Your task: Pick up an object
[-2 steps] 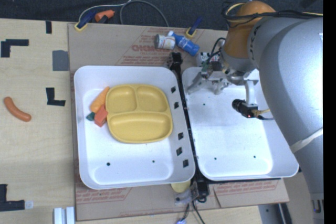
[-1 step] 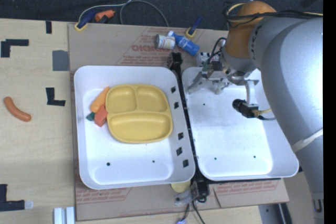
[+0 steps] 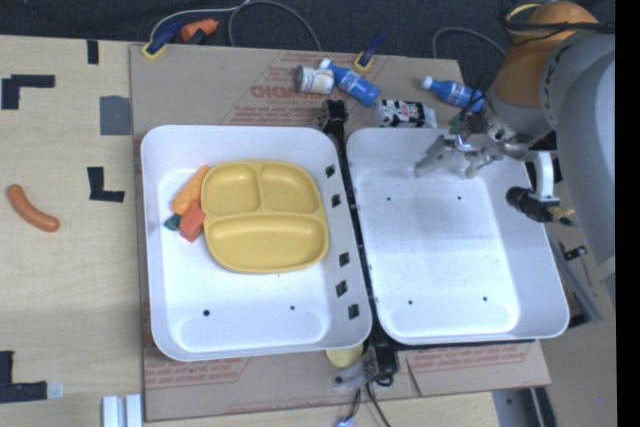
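Observation:
A yellow divided plate lies in the left bin. Tucked against its left side are an orange carrot-shaped toy and a small red and green piece. My gripper hangs over the far edge of the right bin, well to the right of the plate. Its two grey fingers are spread apart with nothing between them. The grey arm with its orange band reaches in from the right.
Behind the bins lie a white and blue bottle, another blue bottle and a small black-and-white box. An orange sausage toy rests on the bench far left. Clamps and cables sit along the back edge.

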Action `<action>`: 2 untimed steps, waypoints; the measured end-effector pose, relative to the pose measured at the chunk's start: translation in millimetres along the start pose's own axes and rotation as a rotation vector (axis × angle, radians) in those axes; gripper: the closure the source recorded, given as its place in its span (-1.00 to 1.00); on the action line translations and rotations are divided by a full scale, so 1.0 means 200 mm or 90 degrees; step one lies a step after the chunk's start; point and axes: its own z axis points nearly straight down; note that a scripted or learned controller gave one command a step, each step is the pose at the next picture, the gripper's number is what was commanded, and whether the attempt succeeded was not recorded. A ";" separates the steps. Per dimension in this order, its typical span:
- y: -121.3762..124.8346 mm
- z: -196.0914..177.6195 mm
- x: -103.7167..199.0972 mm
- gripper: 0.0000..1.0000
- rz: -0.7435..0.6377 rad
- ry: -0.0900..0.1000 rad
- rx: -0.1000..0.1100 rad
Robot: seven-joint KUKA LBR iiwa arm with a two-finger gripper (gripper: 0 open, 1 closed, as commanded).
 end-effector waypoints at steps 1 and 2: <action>-0.21 0.07 0.37 -1.00 -0.006 0.000 -0.002; -0.27 0.07 0.50 -1.00 -0.005 0.000 -0.003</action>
